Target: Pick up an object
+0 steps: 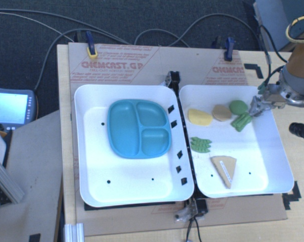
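From the overhead camera view, the arm [298, 59] enters at the right edge, much of it cut off by the frame, and its gripper [256, 106] sits low over the far right part of the right bin [273, 150]. The fingers are small and blurred against the white wall, so whether they are spread or closed cannot be told. A green broccoli-like toy [239, 114] lies just beside the gripper, its stalk end pointing down and left; whether the two touch is unclear. To its left lie a tan round piece [222, 113], touching or nearly touching the green toy, and then a yellow lump [199, 117] near the bin's left wall. Nearer the camera are a small green leafy piece [201, 144] and a tan wedge [224, 169], well apart from the gripper. The left bin [91, 150] holds a blue divided tray [139, 128] with three compartments. Black clips along the seam between the bins hide part of both rims. A screen device [11, 108] at the left edge is partly cut off.
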{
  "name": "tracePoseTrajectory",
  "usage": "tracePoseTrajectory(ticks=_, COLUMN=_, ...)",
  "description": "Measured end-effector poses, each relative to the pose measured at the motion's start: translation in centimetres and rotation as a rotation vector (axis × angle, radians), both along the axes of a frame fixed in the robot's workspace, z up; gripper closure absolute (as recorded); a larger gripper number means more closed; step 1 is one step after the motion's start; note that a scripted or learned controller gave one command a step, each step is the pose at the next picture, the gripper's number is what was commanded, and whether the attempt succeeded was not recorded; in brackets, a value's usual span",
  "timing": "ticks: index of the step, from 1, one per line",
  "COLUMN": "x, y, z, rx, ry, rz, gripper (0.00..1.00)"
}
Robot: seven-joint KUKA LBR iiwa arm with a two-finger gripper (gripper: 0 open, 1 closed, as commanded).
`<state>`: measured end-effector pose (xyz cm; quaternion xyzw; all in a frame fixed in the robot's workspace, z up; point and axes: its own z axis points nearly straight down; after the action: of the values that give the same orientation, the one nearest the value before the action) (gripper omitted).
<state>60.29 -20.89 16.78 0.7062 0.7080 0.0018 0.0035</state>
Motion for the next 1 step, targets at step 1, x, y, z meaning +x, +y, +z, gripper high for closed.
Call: tracePoseTrajectory(ticks=1, x=0.19, y=-0.03, z=5.52, rx=0.0, ry=-0.001, rz=0.0, gripper=1.0)
